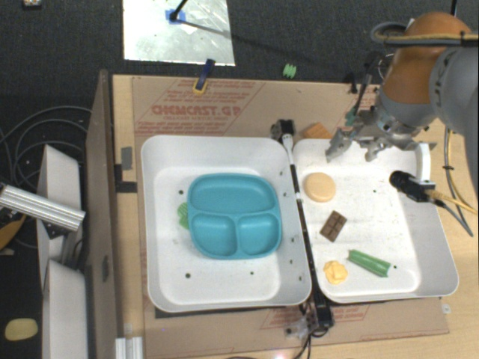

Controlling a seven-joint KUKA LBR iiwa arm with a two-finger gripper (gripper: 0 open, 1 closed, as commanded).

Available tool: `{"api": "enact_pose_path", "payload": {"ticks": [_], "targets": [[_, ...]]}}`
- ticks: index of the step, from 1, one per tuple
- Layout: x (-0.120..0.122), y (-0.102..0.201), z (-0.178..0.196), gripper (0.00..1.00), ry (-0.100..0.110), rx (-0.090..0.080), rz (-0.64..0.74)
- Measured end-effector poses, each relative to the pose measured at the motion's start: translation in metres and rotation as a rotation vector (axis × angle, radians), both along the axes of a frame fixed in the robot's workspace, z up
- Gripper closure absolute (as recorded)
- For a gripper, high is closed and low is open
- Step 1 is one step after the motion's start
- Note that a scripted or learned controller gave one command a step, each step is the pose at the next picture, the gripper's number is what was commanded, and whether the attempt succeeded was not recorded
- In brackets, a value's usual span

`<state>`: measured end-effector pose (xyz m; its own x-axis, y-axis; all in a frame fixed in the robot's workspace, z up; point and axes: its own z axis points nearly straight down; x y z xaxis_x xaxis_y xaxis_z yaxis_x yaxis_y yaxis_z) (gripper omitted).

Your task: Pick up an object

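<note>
In the right bin (430, 264) lie four loose things: a round tan cookie (321, 186) near the divider, a brown chocolate piece (333, 225) tilted just below it, a green pickle (369, 263) lying slantwise, and a small yellow lump (335, 272) beside it.

Bright, even overhead light washes the 2 white bins (224, 152) nearly flat, with soft, short shadows under the objects. Glare blooms on a shiny sheet (179, 21) at the top. The surrounding floor stays dark; overall focus is slightly soft and grainy
</note>
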<state>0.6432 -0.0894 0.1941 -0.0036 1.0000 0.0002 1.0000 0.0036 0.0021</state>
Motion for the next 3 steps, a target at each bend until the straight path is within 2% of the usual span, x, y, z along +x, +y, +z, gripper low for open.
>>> {"api": "enact_pose_path", "payload": {"ticks": [1, 2, 3], "targets": [[-0.038, -0.009, -0.097, 0.0, 0.012, 0.001, -0.004], [-0.106, -0.021, -0.111, 0.0, 0.008, 0.001, -0.006], [-0.101, -0.02, -0.099, 1.0, -0.002, 0.0, -0.002]]}}
